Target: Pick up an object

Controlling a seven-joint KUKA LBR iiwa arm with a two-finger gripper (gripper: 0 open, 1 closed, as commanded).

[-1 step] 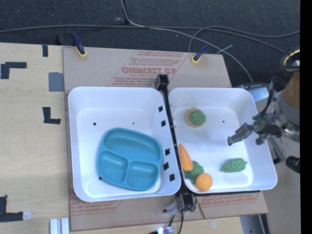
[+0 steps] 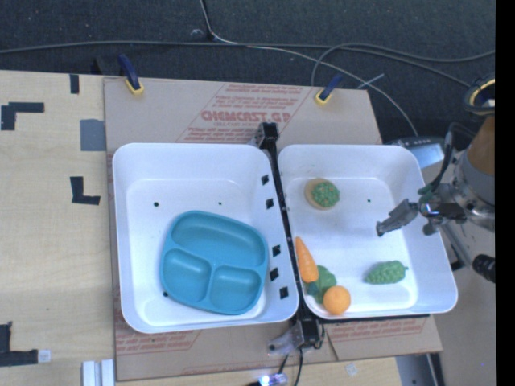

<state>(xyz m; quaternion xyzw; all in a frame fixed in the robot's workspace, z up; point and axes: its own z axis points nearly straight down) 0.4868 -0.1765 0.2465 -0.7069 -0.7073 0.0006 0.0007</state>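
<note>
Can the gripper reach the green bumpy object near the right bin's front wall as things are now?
Probably yes. The gripper hovers over the right bin, and the green bumpy object lies apart from the other items, uncovered.

We count two white bins: a left bin (image 2: 129, 215) and a right bin (image 2: 402, 163). The left bin holds one blue divided tray (image 2: 213, 261). The right bin holds five items: one round tan piece with a green top (image 2: 323, 194), one carrot (image 2: 305, 260), one green leafy piece (image 2: 323, 279), one orange ball (image 2: 337, 299), and one green bumpy piece (image 2: 386, 273). Two blue-and-yellow clamps (image 2: 129, 75) sit at the cardboard sheet's (image 2: 233, 111) far edge.
</note>
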